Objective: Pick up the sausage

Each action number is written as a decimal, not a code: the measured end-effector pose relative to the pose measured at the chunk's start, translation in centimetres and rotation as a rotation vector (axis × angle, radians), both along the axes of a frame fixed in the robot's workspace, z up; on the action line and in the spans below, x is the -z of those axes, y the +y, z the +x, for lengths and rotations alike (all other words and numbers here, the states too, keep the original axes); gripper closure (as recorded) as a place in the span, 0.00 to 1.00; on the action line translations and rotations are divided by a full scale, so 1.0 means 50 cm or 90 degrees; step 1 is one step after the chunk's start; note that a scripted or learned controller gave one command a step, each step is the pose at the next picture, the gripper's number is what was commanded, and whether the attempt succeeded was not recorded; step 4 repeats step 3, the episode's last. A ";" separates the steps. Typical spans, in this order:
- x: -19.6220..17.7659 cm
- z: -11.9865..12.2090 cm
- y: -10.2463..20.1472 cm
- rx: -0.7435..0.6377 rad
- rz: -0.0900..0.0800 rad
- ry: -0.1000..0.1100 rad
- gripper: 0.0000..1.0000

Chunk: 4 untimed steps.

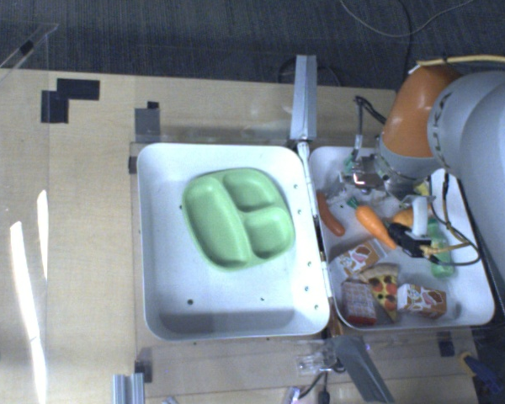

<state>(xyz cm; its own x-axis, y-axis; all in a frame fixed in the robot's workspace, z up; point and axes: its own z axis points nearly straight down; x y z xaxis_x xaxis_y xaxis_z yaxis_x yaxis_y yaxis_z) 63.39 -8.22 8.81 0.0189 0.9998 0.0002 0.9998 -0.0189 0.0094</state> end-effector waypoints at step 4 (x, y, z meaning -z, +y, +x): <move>-0.197 0.038 0.119 0.157 0.001 0.002 0.00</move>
